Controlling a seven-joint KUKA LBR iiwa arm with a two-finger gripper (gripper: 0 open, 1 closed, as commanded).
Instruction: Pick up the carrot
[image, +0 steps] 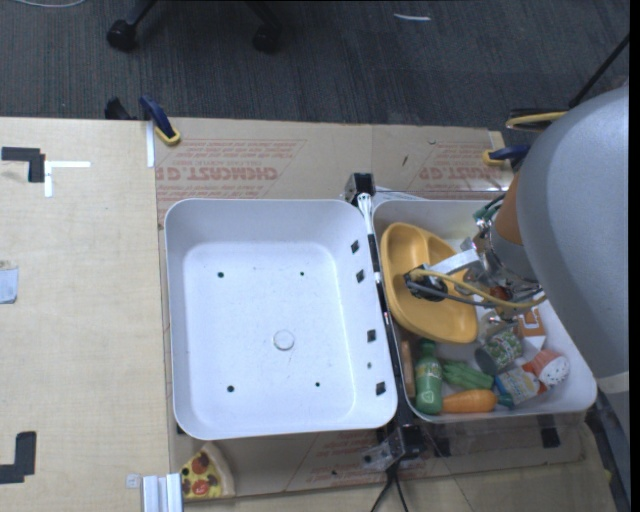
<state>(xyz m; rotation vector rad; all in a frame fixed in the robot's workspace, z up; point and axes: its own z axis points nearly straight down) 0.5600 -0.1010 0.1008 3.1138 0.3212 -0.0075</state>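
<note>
- Carrot (468, 401): orange, smooth and tapered, lying on its side by the front wall of the right bin (500, 419), towards that bin's front left corner.
- Right bin, shallow white plastic, also holds a glossy yellow bowl (450, 322), tilted against its left wall, and a green bottle (428, 378) just left of the carrot.
- Green leafy piece (468, 377) lies just behind the carrot, touching or nearly touching it.
- Small packets and a red-and-white piece (550, 370) crowd the bin's front right corner.
- Left bin (190, 330): white with rounded corners; its floor shows a few dark dots and a small round disc (284, 341) near the middle.
- Gripper (500, 290) hangs over the right bin beside the bowl's right rim, well behind the carrot; whether the jaws are apart or together cannot be told.
- Both bins sit on a brown cardboard sheet (250, 160) on the pale wooden worktop (80, 350).
- Toy pizza slice (205, 475) lies on the cardboard by the left bin's front left corner.
</note>
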